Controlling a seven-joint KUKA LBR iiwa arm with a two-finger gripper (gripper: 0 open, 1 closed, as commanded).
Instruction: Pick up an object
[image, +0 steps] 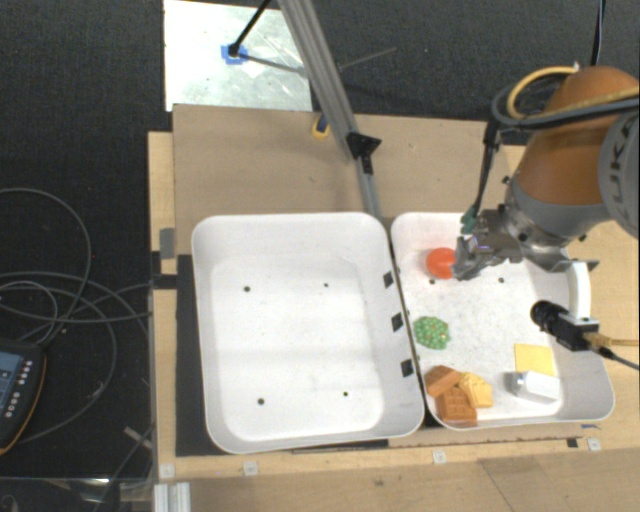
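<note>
In the right bin (600, 390) lie a red-orange ball (440, 262), a green round piece (432, 332), orange-brown waffle-like blocks (458, 393), a yellow square block (535, 357) and a small grey-white piece (530, 385). My gripper (468, 262) hangs over the back of this bin, its dark fingers right beside the red-orange ball on the ball's right. Whether the ball sits between the fingers is not clear from this slant.
The left bin (292, 330) lies beside the right one, joined by dark clips (396, 322) along the shared edge. A grey pole (335, 95) slants over the bench behind the bins. Cables trail on the floor at left.
</note>
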